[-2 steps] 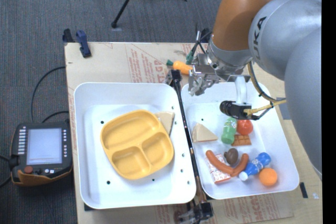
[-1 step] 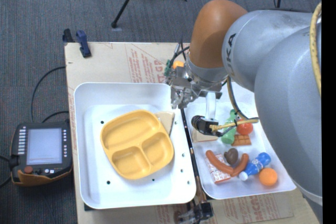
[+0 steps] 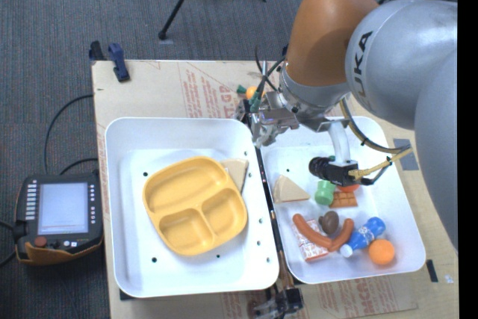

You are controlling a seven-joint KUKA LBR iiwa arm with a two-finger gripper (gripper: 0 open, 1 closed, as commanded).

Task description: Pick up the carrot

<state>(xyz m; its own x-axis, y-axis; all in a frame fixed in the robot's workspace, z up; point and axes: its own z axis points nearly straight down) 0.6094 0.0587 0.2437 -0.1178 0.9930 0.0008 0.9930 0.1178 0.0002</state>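
The gripper [image 3: 263, 128] hangs over the far end of the seam between the two bins; whether it is spread or closed cannot be told, and nothing is seen held in it. Just below it, in the right bin [image 3: 407, 209], lies a pale wedge [image 3: 288, 190]. The carrot [image 3: 344, 199], an orange piece with a green end, lies near the middle of the right bin, apart from the gripper. Nearer the front rim lie a curved red sausage [image 3: 317, 230], a brown lump [image 3: 329, 221], a red-and-white packet [image 3: 311, 249], a blue-and-white bottle [image 3: 364, 234] and an orange ball [image 3: 382, 252]. The left bin [image 3: 123, 235] holds a yellow divided plate [image 3: 196, 204], with a second pale wedge [image 3: 238, 172] touching its far edge.
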